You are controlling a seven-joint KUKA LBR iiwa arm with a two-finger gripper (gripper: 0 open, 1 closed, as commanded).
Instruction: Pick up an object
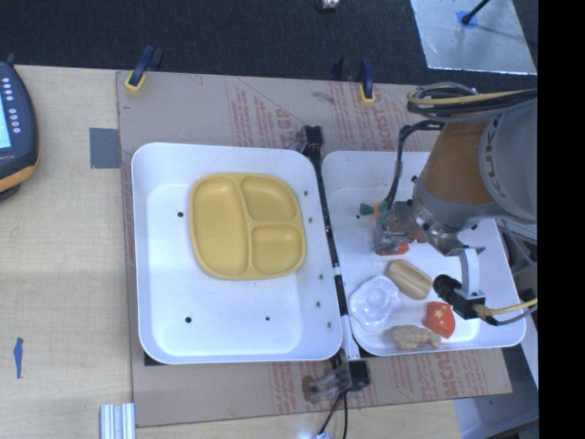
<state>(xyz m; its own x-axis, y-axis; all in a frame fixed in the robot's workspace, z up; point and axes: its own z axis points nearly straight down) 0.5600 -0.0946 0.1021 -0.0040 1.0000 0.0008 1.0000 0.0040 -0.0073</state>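
Observation:
My gripper is down low in the right bin, near its middle. Just below it lies a tan, bun-like piece. A clear plastic cup rests at the bin's front left. A red piece and a beige lump sit along the front wall. A small teal thing lies left of the gripper. A bit of red shows right under the gripper, too hidden to identify.
The left bin holds a yellow divided plate in its upper half. A black divider strip runs between the bins. A handheld pendant lies at the bench's far left.

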